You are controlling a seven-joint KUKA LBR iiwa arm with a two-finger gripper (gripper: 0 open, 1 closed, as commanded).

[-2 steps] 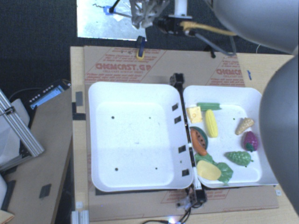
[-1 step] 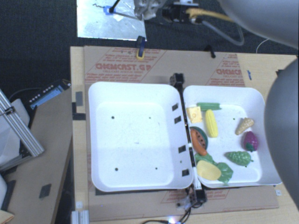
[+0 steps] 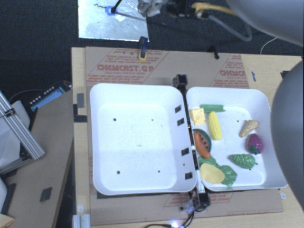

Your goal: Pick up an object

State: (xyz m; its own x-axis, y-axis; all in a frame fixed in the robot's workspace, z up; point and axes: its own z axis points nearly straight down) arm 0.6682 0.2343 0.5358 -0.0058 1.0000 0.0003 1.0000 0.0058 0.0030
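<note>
Toys fill right bin (image 3: 259, 99): corn (image 3: 214, 125), cheese (image 3: 197, 116), green pod (image 3: 212, 108), purple fruit (image 3: 255, 143), lettuce (image 3: 243, 161). Left bin (image 3: 99, 127) beside it. Gripper (image 3: 151, 1) at top edge, grip state unclear.

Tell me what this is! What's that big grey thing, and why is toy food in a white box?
One camera looks down from above on a bench. The big grey shape on the right is a robot arm. Its job is picking things up. Two shallow white bins sit side by side. The right bin holds toy food: a corn cob, a cheese cube, a watermelon slice, a purple fruit and some green pieces. The left bin is next to it. Nothing looks picked up here.
</note>
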